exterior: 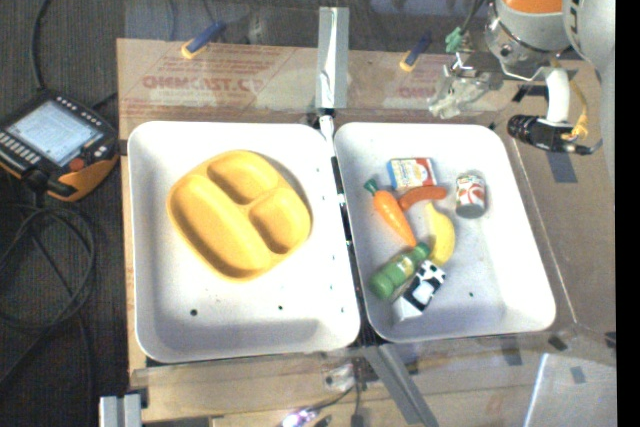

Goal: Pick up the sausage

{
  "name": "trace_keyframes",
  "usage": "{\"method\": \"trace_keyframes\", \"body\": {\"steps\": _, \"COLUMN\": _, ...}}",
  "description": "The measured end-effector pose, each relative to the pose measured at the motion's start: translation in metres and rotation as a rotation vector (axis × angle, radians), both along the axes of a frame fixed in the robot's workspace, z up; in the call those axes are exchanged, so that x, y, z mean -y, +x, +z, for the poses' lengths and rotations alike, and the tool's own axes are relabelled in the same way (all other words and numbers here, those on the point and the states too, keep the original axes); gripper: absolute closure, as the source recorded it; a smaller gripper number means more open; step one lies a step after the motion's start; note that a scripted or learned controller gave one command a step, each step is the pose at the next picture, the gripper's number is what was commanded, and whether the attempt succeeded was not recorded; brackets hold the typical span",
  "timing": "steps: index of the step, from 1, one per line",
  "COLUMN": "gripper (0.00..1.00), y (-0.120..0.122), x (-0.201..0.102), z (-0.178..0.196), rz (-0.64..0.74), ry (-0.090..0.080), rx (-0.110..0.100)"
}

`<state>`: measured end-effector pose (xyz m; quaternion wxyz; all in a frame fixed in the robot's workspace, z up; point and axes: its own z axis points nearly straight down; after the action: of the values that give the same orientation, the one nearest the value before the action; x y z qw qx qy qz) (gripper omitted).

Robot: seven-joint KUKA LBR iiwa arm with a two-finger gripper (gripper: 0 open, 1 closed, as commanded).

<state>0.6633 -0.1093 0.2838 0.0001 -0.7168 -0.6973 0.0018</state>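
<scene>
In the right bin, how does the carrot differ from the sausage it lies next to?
The carrot is orange with a green stem end; the sausage is plain reddish. The carrot tapers and runs diagonally down the bin, while the sausage is an even, slightly curved rod lying nearly crosswise. The carrot looks longer and thicker. Both are elongated toy foods lying flat, close together, in the right bin.

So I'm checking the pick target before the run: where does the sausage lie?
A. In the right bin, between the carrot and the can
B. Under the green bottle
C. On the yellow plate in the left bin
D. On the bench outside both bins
A: the sausage lies in the right bin, with the carrot on one side and the can on the other.
</scene>
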Motion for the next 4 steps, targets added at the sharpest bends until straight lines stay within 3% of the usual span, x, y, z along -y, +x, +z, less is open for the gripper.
{"method": "trace_keyframes", "body": {"steps": 1, "gripper": 1.00, "y": -0.006, "x": 0.079, "z": -0.028, "rz": -0.098, "ry": -0.001, "rx": -0.001}}
{"method": "trace_keyframes", "body": {"steps": 2, "gripper": 1.00, "y": -0.006, "x": -0.020, "z": -0.002, "rz": -0.329, "ry": 0.000, "rx": -0.001}}
{"method": "trace_keyframes", "body": {"steps": 3, "gripper": 1.00, "y": -0.078, "x": 0.050, "z": -0.045, "rz": -0.436, "ry": -0.003, "rx": -0.002}}
{"method": "trace_keyframes", "body": {"steps": 4, "gripper": 1.00, "y": 0.006, "x": 0.004, "z": -0.032, "rz": -0.412, "ry": -0.001, "rx": 0.000}}
